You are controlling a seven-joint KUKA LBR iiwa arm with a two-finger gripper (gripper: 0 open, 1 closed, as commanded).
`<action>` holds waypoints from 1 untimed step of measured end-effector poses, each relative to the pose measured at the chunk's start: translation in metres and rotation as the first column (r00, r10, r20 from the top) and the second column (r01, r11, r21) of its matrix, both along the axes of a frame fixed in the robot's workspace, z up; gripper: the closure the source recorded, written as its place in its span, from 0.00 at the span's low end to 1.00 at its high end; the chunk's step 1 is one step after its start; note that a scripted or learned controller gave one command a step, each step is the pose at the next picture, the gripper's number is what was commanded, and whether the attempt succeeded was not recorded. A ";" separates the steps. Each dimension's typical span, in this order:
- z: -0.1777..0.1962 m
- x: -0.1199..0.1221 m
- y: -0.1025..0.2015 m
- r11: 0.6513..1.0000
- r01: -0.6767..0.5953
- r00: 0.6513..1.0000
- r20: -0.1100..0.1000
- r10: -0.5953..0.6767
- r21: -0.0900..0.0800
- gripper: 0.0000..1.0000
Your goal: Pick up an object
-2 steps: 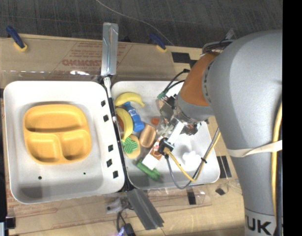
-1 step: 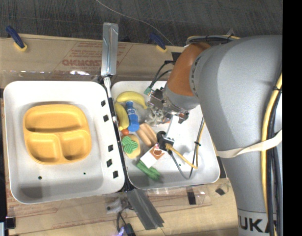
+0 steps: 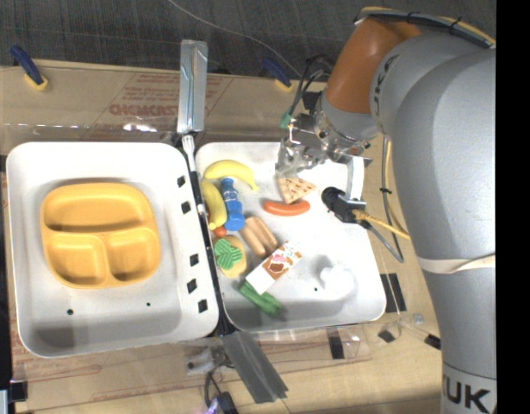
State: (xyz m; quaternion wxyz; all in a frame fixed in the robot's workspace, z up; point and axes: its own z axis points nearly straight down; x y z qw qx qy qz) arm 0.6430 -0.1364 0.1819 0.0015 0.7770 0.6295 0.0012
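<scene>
Gripper (image 3: pixel 292 158) low over right bin's (image 3: pixel 361 293) far side, just above pizza slice (image 3: pixel 294 186), finger state unclear, with red sausage (image 3: pixel 286 206) beside the slice, bananas (image 3: pixel 223 184) near divider, yellow tray (image 3: pixel 99 233) in left bin (image 3: pixel 40 333).

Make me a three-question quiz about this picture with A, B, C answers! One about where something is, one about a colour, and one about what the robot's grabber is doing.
1. Where is the yellow tray?
A. In the left bin
B. In the right bin
C. On the floor

2. What colour is the bottle beside the bananas?
A. Pink
B. Blue
C. Black

3. Where is the gripper?
A. Over the yellow tray
B. Outside both bins
C. Low over the pizza slice in the right bin

Answers:
1. A, it lies in the left bin.
2. B, it is blue.
3. C, it hangs right at the slice.
</scene>
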 end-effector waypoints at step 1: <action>0.117 0.015 -0.053 1.000 -0.026 1.000 0.006 0.026 -0.002 1.00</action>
